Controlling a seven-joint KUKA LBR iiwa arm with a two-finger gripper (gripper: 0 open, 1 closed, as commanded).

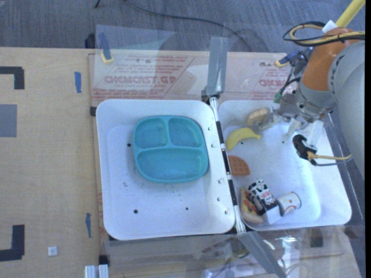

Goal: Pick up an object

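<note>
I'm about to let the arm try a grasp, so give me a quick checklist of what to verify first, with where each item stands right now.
1. Gripper is over the right bin: ok.
2. A target lies close: the tan piece sits just beside the gripper: ok.
3. Finger opening: cannot tell.
4. Anything already held: cannot tell.
5. Banana lies apart from the tan piece, below it: ok.
6. Blue plate sits in the left bin, out of the way: ok.

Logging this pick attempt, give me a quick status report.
Gripper low in the right bin, beside the tan piece; grasp unclear. Banana just beside it. Nothing blocking.
</note>
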